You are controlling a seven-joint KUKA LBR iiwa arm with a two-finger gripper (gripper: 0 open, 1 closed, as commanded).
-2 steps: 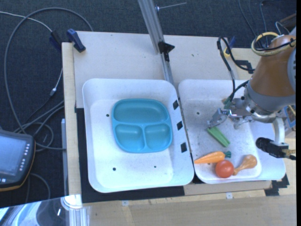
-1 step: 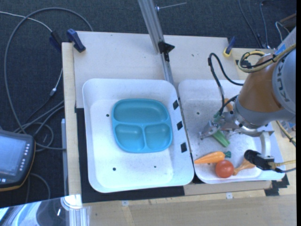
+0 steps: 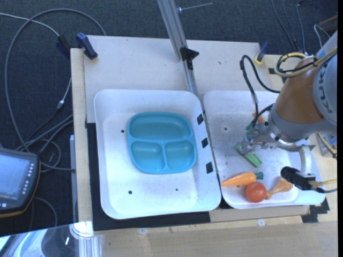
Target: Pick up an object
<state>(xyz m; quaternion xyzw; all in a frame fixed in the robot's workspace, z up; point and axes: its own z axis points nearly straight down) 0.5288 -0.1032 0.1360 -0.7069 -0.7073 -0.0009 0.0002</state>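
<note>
My gripper (image 3: 251, 143) reaches down into the right bin (image 3: 228, 108), near its middle. A green stick-shaped piece (image 3: 251, 158) lies on the bin floor directly under and just in front of the gripper, partly hidden by it. I cannot tell whether they touch. An orange carrot (image 3: 240, 179) lies at the bin's front, with a red tomato (image 3: 256, 191) beside it and a small orange-tan piece (image 3: 282, 186) to the tomato's right.
The left bin (image 3: 110, 159) holds a blue divided plate (image 3: 161, 142). A metal pole (image 3: 171, 15) slants up from the divider between the bins. Cables hang at the right bin's back edge.
</note>
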